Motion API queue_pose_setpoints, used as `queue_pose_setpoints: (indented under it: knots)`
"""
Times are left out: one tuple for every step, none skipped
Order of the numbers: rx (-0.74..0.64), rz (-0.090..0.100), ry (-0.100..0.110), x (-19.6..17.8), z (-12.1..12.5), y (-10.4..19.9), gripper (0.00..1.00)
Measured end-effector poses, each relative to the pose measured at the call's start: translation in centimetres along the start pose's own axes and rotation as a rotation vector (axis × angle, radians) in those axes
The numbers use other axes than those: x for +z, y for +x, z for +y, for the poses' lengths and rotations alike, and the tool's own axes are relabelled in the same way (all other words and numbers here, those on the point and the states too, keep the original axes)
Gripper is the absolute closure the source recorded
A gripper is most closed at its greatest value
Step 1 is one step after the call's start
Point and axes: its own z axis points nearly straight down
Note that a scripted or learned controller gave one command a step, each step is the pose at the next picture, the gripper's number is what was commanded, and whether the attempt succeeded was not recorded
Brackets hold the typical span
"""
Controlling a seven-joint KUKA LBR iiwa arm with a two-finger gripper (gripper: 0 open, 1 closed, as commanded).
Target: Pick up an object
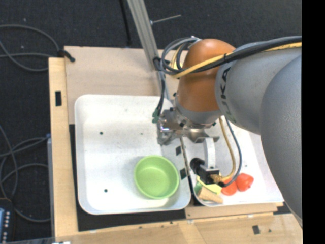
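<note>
- The green bowl (156, 177) is round and light green, the colour of a lime. It has a smooth rim and its open side faces up.
- The bowl sits in the left bin (111, 136), in the corner close to the bottom of the view and next to the other bin. It is close to the bin's walls there.
- The left bin is white and shallow, with a few tiny dark specks on its floor.
- The right bin (252, 159) is just beside it. Most of it is hidden under the big grey arm (264, 95).
- In the bottom corner of the right bin there is a red thing (238, 183) that looks like two small round lumps.
- Just beside it lies a pale tan wedge (210, 196), close to the bin's rim.
- The arm has a shiny orange band (203, 75) with cables looping around it.
- The hand (167, 133) is over the place where the two bins meet, past the bowl and apart from it.
- I cannot tell if the hand is spread or pressed together, because the arm hides much of it.
- Both bins sit on a light brown desk (101, 70).
</note>
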Motion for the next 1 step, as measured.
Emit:
queue_pose_setpoints:
  knots:
    - [0.002, 0.002, -0.001, -0.05, 0.01, 0.07, 0.00]
